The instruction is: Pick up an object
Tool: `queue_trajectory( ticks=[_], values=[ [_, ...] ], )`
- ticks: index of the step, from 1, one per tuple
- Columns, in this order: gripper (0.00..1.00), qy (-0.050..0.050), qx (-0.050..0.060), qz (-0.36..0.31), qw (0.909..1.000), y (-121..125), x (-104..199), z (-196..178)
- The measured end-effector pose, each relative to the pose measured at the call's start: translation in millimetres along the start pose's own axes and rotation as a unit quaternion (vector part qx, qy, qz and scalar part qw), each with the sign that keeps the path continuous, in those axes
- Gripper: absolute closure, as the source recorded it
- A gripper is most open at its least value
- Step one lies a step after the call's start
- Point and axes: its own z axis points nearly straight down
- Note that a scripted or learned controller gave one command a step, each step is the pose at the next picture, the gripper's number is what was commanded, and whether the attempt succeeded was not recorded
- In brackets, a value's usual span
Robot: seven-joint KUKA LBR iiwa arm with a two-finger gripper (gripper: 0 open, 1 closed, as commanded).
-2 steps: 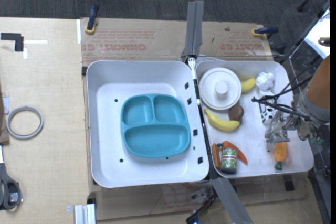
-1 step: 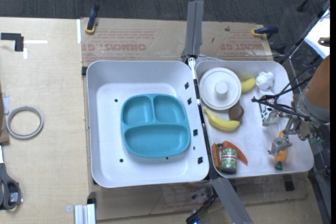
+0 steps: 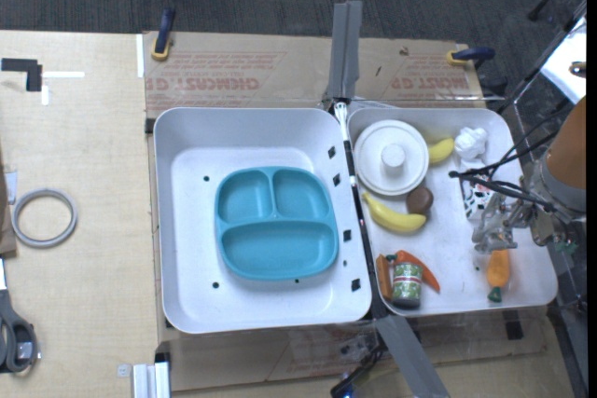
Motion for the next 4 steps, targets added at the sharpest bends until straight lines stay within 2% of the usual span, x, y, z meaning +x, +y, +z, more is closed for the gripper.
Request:
queue_trajectory(
  ticks=[1,2,3,4],
  values=[
    [1.0,0.003,-0.003,-0.196,0.9806,-2.5,11.7,18.7],
    [0.0,0.002,-0.002,-0.196,0.9806,-2.0,11.3,18.4],
    [1.0,0.0,-0.002,-0.197,0.9805,-0.7,9.5,8.7],
    [0.0,0.0,-0.002,-0.197,0.9805,-0.7,9.5,8.8]
  ],
)
